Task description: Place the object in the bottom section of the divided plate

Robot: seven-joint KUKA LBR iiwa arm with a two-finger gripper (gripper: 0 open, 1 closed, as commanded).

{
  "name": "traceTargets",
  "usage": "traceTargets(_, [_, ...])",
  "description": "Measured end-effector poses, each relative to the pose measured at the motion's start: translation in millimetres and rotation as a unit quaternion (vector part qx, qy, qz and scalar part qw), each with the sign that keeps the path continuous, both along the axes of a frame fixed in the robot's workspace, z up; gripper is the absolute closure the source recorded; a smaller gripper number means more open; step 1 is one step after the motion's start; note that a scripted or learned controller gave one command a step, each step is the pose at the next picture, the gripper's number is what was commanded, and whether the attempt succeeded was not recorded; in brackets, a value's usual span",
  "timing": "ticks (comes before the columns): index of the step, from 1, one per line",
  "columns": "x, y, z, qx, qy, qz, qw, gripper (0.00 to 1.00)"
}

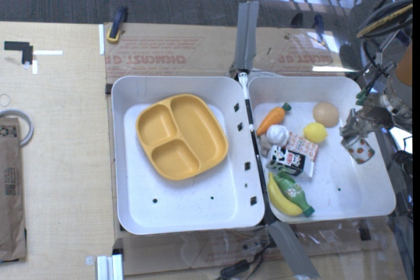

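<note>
The yellow divided plate [182, 136] lies in the left bin [131, 206]; its bottom section [174, 159] holds nothing. Over the right side of the right bin [367, 200], my gripper [356, 134] points down from the arm. A small white object with reddish spots [361, 151] sits right at its fingertips, and the fingers seem to be closed on its top. Whether the object is lifted off the bin floor or resting on it, I cannot tell.
The right bin also holds a carrot [272, 118], a white bulb [277, 135], a lemon [315, 133], a beige ball [325, 113], a printed carton [293, 157] and a banana [282, 199] with a green piece [295, 194]. A ridge [250, 141] separates the bins.
</note>
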State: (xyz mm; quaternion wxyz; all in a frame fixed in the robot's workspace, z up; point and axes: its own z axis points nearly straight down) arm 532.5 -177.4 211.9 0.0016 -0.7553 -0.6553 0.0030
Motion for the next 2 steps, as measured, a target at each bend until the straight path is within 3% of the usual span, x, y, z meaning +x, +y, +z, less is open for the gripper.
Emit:
traceTargets(1, [-33, -24, -43, 0.0005, 0.000, -0.112, 0.9937, 1.00])
traceTargets(2, [-47, 17, -123, 0.0004, -0.001, -0.157, 0.9876, 1.00])
